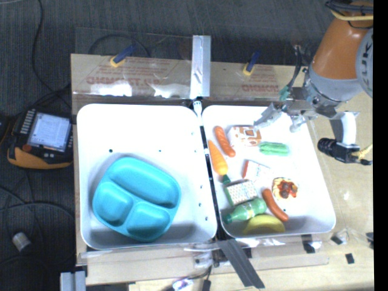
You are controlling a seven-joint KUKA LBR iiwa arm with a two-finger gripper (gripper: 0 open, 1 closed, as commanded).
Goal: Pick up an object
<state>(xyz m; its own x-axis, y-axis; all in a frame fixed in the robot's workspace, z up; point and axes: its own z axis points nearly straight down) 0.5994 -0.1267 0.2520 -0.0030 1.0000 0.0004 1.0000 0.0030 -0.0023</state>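
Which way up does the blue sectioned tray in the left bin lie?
Right way up: the blue tray shows its three hollow sections to the camera, and it rests on the left bin's floor.

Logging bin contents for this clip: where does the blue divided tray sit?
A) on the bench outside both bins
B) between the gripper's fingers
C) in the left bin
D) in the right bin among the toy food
C: the blue divided tray lies on the floor of the left bin, while the toy food, such as the carrot, lies in the right bin.
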